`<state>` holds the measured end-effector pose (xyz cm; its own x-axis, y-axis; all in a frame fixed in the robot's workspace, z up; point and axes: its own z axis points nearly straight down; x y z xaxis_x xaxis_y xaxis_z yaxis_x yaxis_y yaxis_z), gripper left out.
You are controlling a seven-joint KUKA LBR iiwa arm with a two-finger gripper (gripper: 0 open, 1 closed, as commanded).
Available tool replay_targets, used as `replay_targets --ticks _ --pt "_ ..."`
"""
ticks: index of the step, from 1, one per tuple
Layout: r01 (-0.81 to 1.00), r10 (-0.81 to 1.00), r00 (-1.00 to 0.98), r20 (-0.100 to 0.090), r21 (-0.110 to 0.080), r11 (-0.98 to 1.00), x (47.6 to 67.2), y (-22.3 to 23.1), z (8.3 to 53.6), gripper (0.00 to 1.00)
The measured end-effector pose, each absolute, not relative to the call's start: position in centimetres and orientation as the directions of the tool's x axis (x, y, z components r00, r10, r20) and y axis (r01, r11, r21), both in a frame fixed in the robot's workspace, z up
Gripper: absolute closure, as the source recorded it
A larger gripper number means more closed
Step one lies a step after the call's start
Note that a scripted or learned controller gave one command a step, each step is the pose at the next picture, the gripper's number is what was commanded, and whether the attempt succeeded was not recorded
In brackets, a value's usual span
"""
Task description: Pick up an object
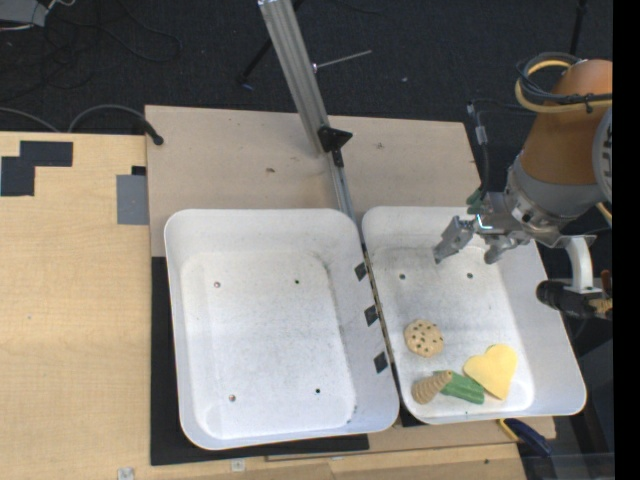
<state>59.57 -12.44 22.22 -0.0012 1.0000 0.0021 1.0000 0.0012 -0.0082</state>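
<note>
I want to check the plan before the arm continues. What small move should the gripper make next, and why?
Probably it should travel toward the near end of the right bin. The gripper hangs open over the far, bare part of that bin with nothing between its fingers, while the cookie, yellow heart and green piece lie grouped nearer the camera. The cookie is closest.

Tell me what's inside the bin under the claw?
The right bin holds a cookie, a yellow heart, a green piece and a tan ridged piece. The claw covers part of its far floor.
</note>
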Motion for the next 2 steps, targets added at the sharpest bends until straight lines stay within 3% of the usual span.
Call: replay_targets --ticks 1,2 --pt "1.0 1.0 0.0 0.001 -0.003 0.0 59.7 -12.5 22.5 0.0" --pt "1.0 1.0 0.002 0.002 -0.009 -0.002 59.4 -11.6 16.4 0.0"
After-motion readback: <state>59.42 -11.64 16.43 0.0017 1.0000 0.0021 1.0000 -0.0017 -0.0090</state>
